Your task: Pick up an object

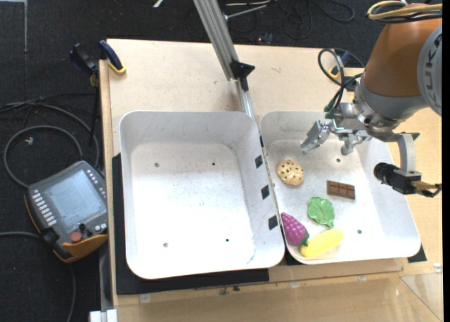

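Observation:
The right bin [394, 204] holds a round tan cookie [290, 171], a brown chocolate bar [341, 189], a green leaf-shaped toy [320, 211], a purple grape bunch [294, 228] and a yellow corn cob [322, 242]. My gripper [330, 138] hangs over the far part of that bin, up and right of the cookie. Its two grey fingers are spread apart with nothing between them. The orange-banded wrist [401, 67] rises behind it at the right.
The left bin [133, 173] sits beside the right one. A slanted metal pole [214, 25] ends at the bins' shared far corner. A teach pendant [67, 204] lies left of the bench. A black bracket [394, 176] sticks out over the right bin's right side.

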